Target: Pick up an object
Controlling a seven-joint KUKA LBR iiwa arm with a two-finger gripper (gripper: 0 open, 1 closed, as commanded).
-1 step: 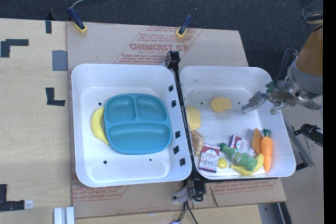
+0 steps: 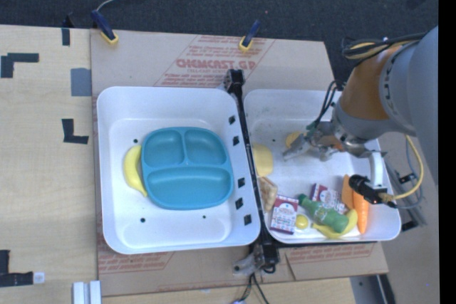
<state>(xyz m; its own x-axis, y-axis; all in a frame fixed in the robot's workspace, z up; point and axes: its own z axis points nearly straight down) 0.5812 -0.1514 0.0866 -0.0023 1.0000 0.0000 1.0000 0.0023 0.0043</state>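
Nearest the camera, in the right bin (image 2: 388, 228), a green bottle (image 2: 324, 211), a carrot (image 2: 361, 213) and a small red box (image 2: 284, 215) are lying clustered along the near wall. Further back, the grey arm (image 2: 399, 96) is reaching in from the right, its wrist bending down over the bin's middle. The gripper (image 2: 299, 146) is hovering just beside a small yellow piece (image 2: 293, 139); whether it is gripping is unclear. A blue plate (image 2: 187, 167) is sitting in the left bin (image 2: 114, 117).
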